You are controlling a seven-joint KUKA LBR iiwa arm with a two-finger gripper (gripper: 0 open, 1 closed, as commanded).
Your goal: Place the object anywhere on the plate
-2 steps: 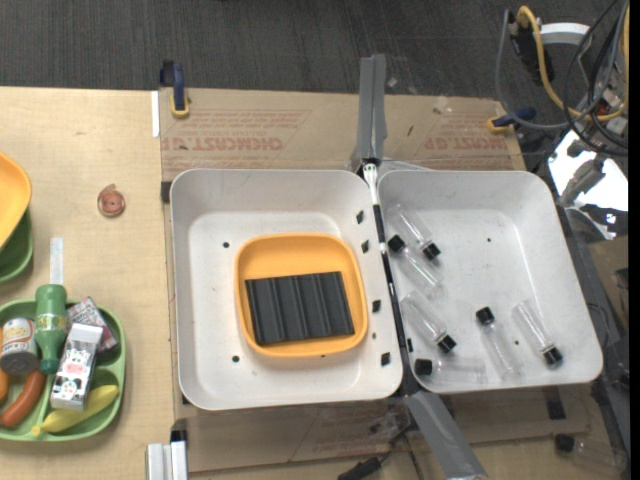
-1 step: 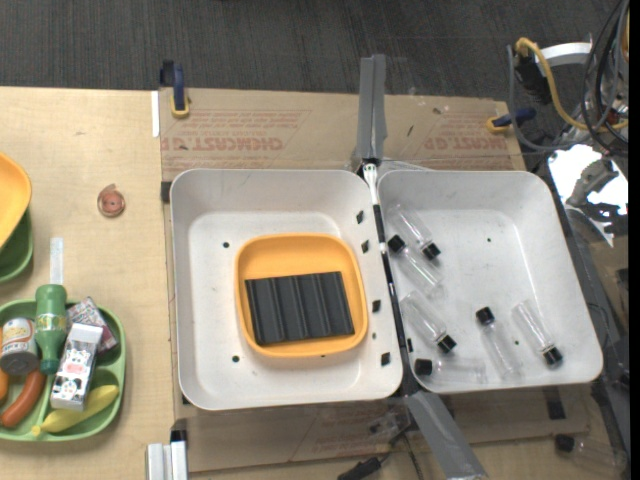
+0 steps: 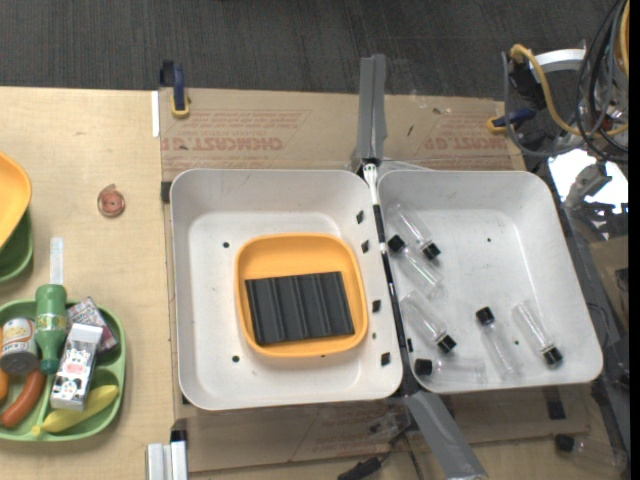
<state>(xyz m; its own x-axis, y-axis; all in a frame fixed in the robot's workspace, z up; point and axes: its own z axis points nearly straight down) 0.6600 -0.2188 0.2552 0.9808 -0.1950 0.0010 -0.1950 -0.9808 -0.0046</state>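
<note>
An orange square plate (image 3: 300,247) lies in the middle of the left white bin (image 3: 200,268). A dark grey ribbed rectangular object (image 3: 299,306) rests flat on the plate, covering most of its inner area. In the right white bin (image 3: 525,203) lie several clear plastic vials with black caps, among them one near the divider (image 3: 413,236), one lower down (image 3: 432,328) and one at the right (image 3: 535,333).
A green tray of toy food (image 3: 95,408) sits on the wooden bench at the lower left, below a yellow bowl (image 3: 10,203) and a small pink disc (image 3: 111,201). Cables and hardware (image 3: 565,88) crowd the upper right. Cardboard (image 3: 260,133) lies behind the bins.
</note>
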